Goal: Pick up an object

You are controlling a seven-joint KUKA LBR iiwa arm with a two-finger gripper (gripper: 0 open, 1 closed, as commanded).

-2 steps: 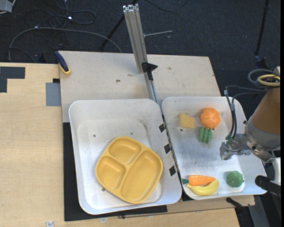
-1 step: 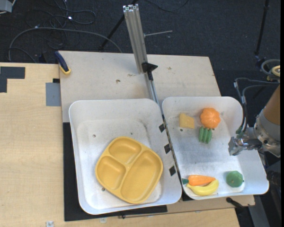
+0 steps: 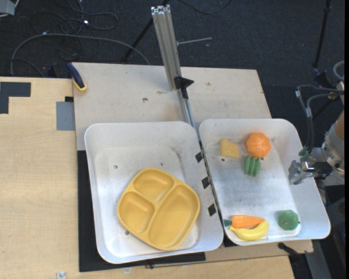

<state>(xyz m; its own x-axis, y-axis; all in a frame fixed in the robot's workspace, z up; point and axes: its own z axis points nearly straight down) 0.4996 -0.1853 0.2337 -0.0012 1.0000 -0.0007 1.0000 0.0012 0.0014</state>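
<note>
Beside the right bin (image 3: 314, 214), the claw (image 3: 302, 170) hangs, its opening impossible to tell.

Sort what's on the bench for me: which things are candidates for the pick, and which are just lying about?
Pick candidates, all in the right bin:
orange fruit
yellow wedge
green pickle
carrot
banana
green ball

Lying about:
yellow divided plate in the left bin
metal post
blue-and-yellow tool

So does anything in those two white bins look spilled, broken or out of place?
Nothing stands out. The yellow divided plate lies flat in the left bin; the toy foods sit apart in the right bin, whole.
</note>
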